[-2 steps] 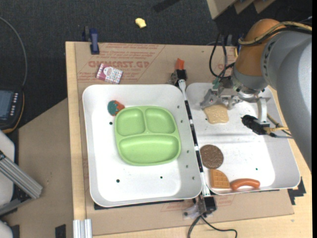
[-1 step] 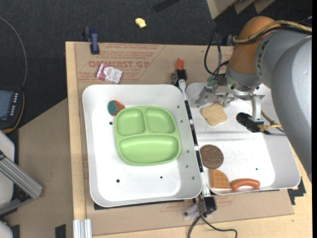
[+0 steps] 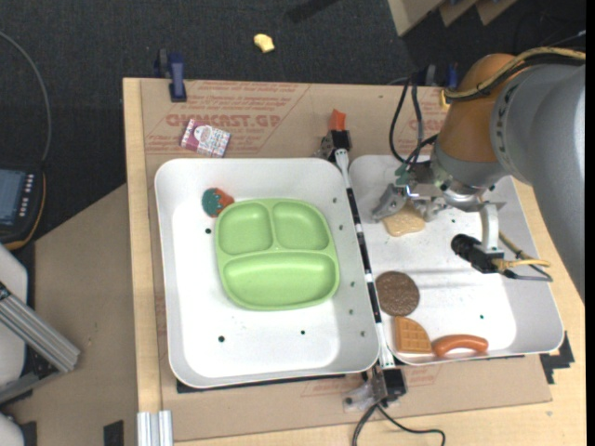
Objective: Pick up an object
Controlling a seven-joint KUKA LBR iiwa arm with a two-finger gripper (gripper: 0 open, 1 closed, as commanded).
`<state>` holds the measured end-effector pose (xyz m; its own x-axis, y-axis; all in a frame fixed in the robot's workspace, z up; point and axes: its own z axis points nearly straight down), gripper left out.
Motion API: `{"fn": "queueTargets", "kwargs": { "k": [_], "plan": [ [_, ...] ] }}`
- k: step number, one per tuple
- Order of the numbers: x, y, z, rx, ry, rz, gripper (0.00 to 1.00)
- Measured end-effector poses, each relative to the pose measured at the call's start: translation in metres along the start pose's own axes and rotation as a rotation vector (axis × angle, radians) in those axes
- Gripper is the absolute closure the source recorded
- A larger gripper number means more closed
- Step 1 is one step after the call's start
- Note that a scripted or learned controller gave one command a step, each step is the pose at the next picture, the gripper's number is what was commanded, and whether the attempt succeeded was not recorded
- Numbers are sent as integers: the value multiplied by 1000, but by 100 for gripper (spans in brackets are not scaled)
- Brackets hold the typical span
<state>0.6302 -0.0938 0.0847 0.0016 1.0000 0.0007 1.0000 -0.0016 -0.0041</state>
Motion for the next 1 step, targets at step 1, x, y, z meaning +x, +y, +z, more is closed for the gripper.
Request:
{"fn": "queueTargets", "kwargs": {
  "k": [1],
  "plan": [
    [0,2,-11,-6,-1,-1,100]
  ]
}}
